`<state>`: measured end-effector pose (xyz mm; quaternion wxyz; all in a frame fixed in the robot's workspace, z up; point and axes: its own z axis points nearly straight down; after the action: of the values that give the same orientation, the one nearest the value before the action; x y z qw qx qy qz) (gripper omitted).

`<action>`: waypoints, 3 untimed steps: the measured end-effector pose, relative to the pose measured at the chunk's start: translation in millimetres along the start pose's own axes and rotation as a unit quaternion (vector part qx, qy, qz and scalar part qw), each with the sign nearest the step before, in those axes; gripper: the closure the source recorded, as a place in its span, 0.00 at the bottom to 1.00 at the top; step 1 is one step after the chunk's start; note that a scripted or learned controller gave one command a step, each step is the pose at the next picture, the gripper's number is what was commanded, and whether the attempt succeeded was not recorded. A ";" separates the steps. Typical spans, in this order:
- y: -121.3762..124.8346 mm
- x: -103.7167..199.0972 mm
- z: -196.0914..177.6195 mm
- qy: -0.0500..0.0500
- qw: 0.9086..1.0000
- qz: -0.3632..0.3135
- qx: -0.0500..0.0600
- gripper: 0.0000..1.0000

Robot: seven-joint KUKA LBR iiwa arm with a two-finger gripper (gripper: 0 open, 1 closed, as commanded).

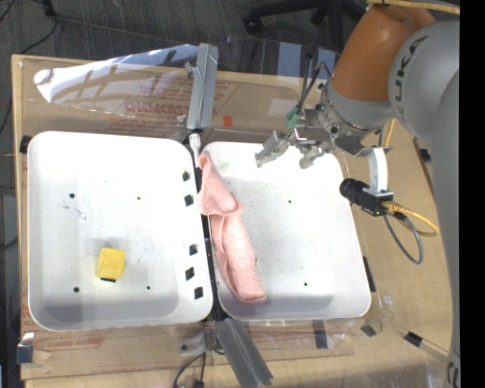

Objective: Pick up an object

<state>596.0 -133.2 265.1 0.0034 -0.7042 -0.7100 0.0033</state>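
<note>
A pink cloth point(229, 234) lies crumpled along the left wall of the right bin point(323, 257), its top end draped against the divider. A small yellow block point(111, 263) rests in the lower part of the left bin point(73, 168). My gripper point(289, 153) hangs over the right bin's far edge, well up and right of the cloth. Its two grey fingers are spread apart and nothing is between them.
A metal rail point(200, 95) runs up from the divider between the bins. Cardboard and clear plastic sheeting point(105, 83) lie behind the bins. The arm's bulk fills the upper right.
</note>
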 end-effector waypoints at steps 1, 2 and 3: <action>-44.5 -54.0 33.8 0.000 1.000 0.013 -0.001 0.00; -17.2 -41.9 172.6 0.000 0.992 -0.123 -0.002 0.00; -43.4 -18.1 176.7 0.000 0.987 -0.161 -0.001 0.00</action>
<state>551.1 -151.7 88.8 0.0032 -0.5807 -0.8141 0.0015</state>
